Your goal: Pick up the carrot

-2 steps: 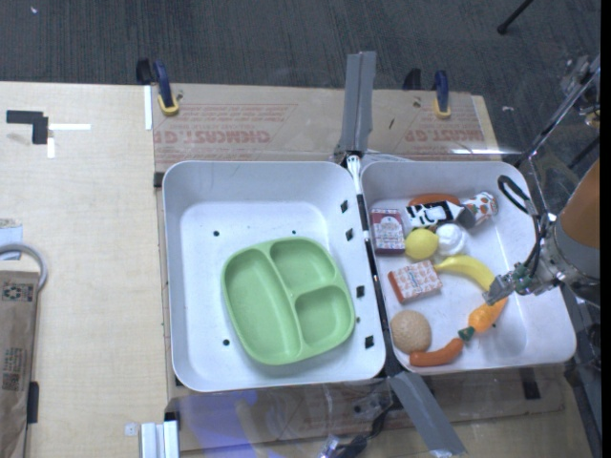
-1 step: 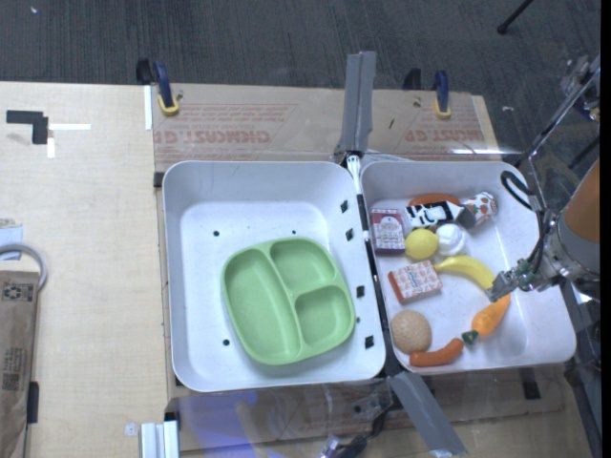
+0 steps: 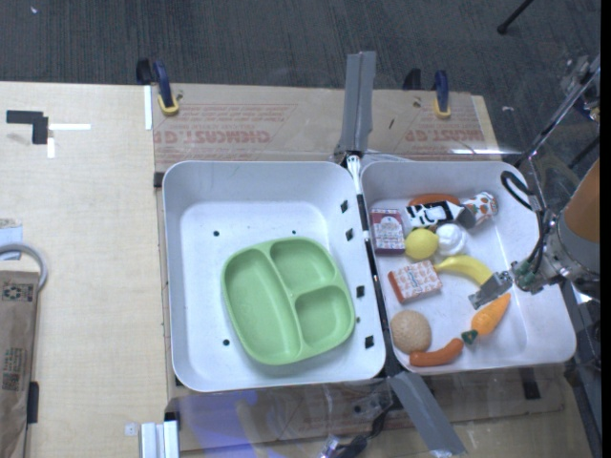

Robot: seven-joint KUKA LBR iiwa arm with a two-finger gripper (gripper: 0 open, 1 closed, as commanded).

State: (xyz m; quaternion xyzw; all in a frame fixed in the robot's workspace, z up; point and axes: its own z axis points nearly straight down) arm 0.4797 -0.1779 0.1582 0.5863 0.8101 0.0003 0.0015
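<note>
camera view: gripper over carrot in right bin — jaw state unclear — cardboard reads "chemcut".

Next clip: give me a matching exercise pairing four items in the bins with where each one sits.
Items:
1. carrot
2. green plate
3. lemon
4. gripper

Places:
A. alone in the left bin
B. middle of the right bin, above the banana
C. just above the carrot's tip
D. lower right of the right bin, tilted, below the banana

Pairs: 1-D, 2-A, 3-B, 4-C
</note>
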